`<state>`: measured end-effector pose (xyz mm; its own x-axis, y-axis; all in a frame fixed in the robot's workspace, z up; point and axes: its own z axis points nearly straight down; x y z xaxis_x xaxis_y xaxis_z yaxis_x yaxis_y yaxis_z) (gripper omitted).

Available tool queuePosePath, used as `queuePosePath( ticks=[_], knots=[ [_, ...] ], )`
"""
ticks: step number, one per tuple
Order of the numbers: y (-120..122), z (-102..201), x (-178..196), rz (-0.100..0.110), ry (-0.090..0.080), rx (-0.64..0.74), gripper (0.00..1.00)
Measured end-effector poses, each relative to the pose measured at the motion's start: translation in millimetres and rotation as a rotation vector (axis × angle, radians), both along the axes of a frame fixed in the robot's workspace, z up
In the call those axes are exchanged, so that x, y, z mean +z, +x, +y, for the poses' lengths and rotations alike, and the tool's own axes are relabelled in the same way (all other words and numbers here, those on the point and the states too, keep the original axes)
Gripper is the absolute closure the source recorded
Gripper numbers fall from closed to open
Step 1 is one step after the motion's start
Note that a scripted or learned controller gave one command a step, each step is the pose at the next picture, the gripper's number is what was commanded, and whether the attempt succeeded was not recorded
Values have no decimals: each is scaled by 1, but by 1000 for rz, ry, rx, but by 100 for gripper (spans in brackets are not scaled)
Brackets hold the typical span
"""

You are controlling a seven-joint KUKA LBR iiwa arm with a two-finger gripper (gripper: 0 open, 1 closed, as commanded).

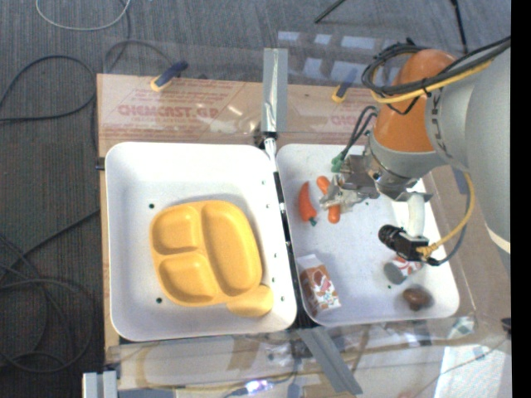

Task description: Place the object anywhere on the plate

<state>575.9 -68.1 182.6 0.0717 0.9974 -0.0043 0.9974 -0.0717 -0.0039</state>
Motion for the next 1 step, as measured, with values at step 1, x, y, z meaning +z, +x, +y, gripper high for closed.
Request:
queuePosePath(
  ticks=[1],
  knots=[
    [-14,78,0,1,3,-133,100]
  ],
)
